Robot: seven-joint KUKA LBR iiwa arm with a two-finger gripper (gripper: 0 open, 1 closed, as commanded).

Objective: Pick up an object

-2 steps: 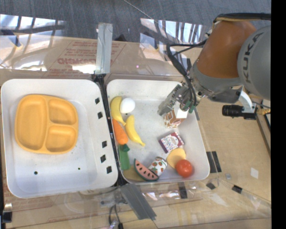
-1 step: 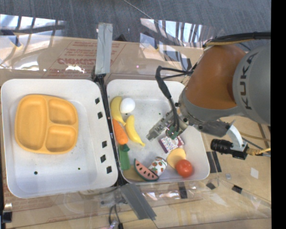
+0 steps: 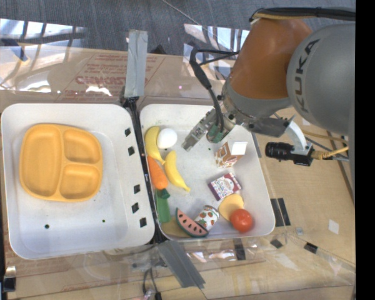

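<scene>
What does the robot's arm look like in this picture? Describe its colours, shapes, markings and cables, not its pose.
The arm is bulky and rounded, with a smooth grey shell and a broad orange band above the wrist. Dark lettering runs along the grey shell. Black cables loop beside the wrist. The gripper is small, grey and metallic.

Arm (image 3: 312,55) cut off at right edge.

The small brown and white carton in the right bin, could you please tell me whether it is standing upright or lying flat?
Upright, it seems: the small brown and white carton shows its white top above a brown side wall.
</scene>
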